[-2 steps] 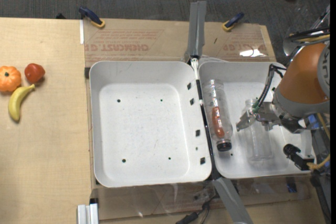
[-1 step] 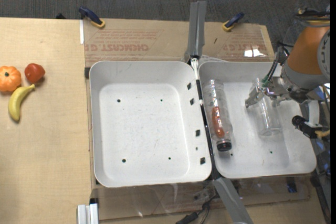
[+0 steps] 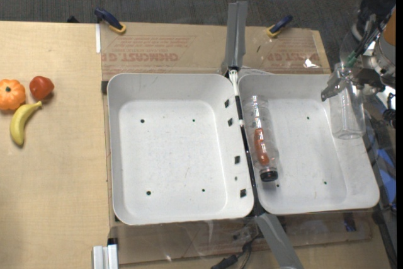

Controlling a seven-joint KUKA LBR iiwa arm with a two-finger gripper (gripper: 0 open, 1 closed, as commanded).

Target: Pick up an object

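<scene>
Claw (image 3: pixel 339 86) over the right white bin (image 3: pixel 359 195) seems clamped on a clear plastic cup (image 3: pixel 347 115), though glare hides contact; slick walls could slip.

white bins (image 3: pixel 126 135), yellow banana (image 3: pixel 21 123), red apple (image 3: pixel 41 87)

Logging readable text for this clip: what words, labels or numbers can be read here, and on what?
"CHEMCRET" or similar, red print, upside down and hard to make out, on the cardboard sheet behind the left bin.
More red print on the cardboard behind the right bin: too blurred to read.
Label on the clear bottle: unreadable.
</scene>
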